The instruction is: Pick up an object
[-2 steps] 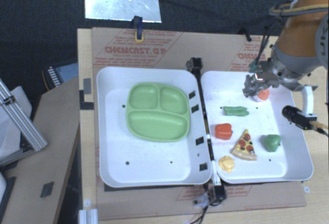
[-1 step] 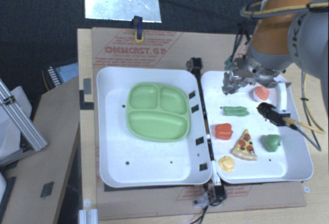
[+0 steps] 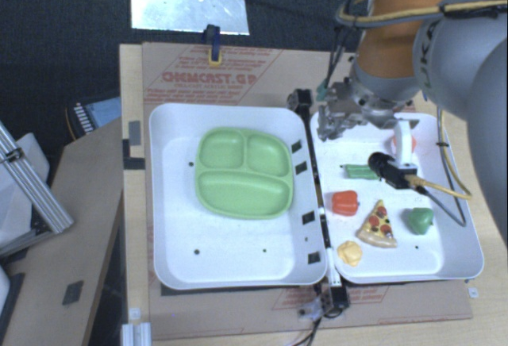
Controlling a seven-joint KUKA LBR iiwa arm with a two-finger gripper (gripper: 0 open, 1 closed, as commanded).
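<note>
Left bin [image 3: 171, 257]: one pale green plate [image 3: 242, 174] with three compartments, lying flat, a little toward 12 o'clock of the bin's centre and well clear of every wall. Right bin [image 3: 452, 249] carries all the loose objects, the candidates for the pick. Gripper [image 3: 330, 130] stands over this bin's 10 to 11 o'clock corner, just inside the wall shared with the left bin; whether its jaws are spread or pressed together I cannot tell (they blur into the wrist metal at this slant). Red piece [image 3: 344, 202], rounded and pepper-like, sits at 8 to 9 o'clock near the shared wall, at 6 o'clock from the gripper and apart from it. Yellow piece [image 3: 349, 252], small and lumpy, sits at 7 o'clock near the front wall. Green bar [image 3: 359, 172], flat and dark, lies at 9 to 10 o'clock with its long side across the bin, just at 1 o'clock of the red piece. Pizza slice [image 3: 378, 225] lies flat at 6 to 7 o'clock, tip toward 12, just beside the yellow piece. White-and-orange piece [image 3: 405, 142] lies at 12 o'clock, near the back wall. Green pepper [image 3: 418, 219] sits at 4 to 5 o'clock, at 3 o'clock from the slice and apart from it. Grey arm [image 3: 468, 43] comes in from 2 o'clock, its orange band [image 3: 401, 19] above the wrist.
</note>
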